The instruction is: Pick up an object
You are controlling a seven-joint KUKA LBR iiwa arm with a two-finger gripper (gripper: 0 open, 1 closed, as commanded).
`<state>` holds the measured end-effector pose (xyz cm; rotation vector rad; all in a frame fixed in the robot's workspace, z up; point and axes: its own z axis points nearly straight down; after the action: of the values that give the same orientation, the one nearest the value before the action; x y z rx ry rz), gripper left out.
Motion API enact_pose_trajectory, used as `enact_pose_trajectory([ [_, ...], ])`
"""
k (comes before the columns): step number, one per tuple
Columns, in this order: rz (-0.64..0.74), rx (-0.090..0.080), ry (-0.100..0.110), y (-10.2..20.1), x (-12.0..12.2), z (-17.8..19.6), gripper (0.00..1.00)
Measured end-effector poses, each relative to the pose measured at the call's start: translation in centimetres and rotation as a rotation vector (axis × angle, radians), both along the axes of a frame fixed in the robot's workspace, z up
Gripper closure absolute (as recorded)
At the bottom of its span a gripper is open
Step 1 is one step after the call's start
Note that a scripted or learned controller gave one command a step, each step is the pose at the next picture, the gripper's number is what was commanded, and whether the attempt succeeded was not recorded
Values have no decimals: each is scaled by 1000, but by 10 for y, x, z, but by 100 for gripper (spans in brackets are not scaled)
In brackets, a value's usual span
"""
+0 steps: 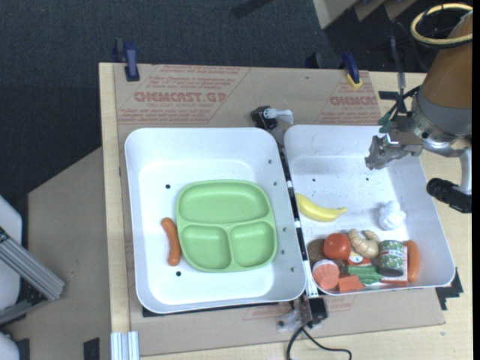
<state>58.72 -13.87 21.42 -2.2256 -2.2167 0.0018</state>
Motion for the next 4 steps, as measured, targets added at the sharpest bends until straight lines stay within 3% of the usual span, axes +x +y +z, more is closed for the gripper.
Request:
enact_pose_trajectory([
  [1, 6, -2, -6, -8, 48, -7, 100],
  [2, 1, 3, 6, 7, -23, -15, 100],
  [3, 7, 5, 3, 56, -96, 21, 100],
  [4, 13, 1, -5, 146, -64, 35, 100],
])
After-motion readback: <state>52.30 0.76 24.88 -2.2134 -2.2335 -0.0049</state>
